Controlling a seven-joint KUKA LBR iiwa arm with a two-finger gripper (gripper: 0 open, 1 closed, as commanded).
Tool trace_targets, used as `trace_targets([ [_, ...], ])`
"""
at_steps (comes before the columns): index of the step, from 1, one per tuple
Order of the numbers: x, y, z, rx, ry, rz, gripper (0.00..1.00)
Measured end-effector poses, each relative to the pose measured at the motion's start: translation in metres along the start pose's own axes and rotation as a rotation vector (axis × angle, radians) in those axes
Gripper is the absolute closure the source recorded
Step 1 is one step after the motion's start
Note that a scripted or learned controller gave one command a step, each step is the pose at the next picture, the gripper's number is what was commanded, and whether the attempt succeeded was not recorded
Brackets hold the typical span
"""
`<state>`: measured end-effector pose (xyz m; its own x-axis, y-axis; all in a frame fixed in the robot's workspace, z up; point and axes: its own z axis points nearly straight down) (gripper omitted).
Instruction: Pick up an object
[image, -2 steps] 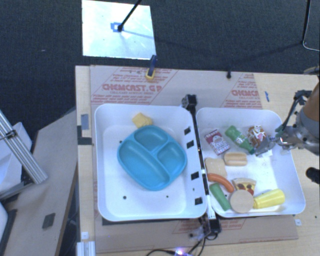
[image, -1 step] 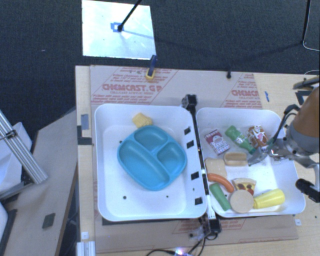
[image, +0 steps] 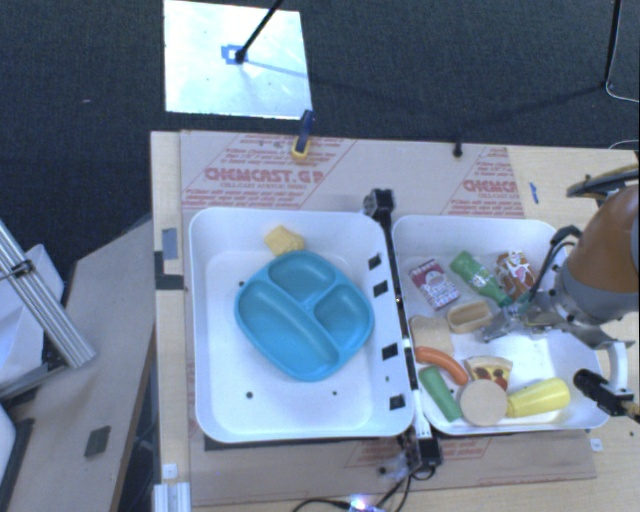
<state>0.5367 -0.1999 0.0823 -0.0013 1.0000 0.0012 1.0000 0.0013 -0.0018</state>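
My gripper (image: 499, 321) hangs low in the right bin (image: 570, 425), its tip right beside a tan boat-shaped piece (image: 467, 317). Around it lie toy foods: a red and white box (image: 433, 283), a green bottle (image: 478, 275), a red patterned packet (image: 515, 271), an orange sausage (image: 441, 362), a green cylinder (image: 438, 392), a pizza slice (image: 488, 371), a tan disc (image: 483, 403) and a yellow cylinder (image: 538, 398). Nothing is visibly lifted off the bin floor.
The left bin (image: 215, 400) holds a blue divided plate (image: 303, 314) and a small yellow piece (image: 285, 240) near its far wall. A black-marked divider (image: 392, 320) separates the bins. The arm's orange band (image: 608, 250) overhangs the right bin's right side.
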Motion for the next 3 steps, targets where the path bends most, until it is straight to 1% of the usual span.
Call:
trace_targets([
  [1,-0.001,0.001,-0.013,-0.005,-0.003,0.001,1.00],
  [2,0.006,0.008,-0.061,-0.007,-0.003,-0.003,1.00],
  [3,0.006,0.010,-0.104,-0.007,-0.003,-0.003,1.00],
])
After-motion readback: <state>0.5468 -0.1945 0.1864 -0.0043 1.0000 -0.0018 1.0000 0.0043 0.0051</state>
